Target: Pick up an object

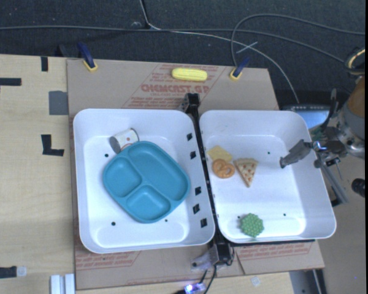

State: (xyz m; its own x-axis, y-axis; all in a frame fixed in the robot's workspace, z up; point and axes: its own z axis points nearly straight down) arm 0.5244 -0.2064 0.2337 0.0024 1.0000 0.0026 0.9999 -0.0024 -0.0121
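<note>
Food pieces lie in the right bin, which is where I see the likeliest things to pick: a yellow slab near the divider, a round orange biscuit touching it just below, a tan wedge just beside the biscuit, and a green bumpy ball well apart near the front wall. My gripper hangs over the bin's right side, clear of all four; I cannot tell whether its fingers are spread or closed, and I see nothing between them. In the left bin a blue divided tray lies flat with a small white cup on its side at the tray's far corner. A yellow banana-like piece rests on the cardboard behind the bins.
</note>
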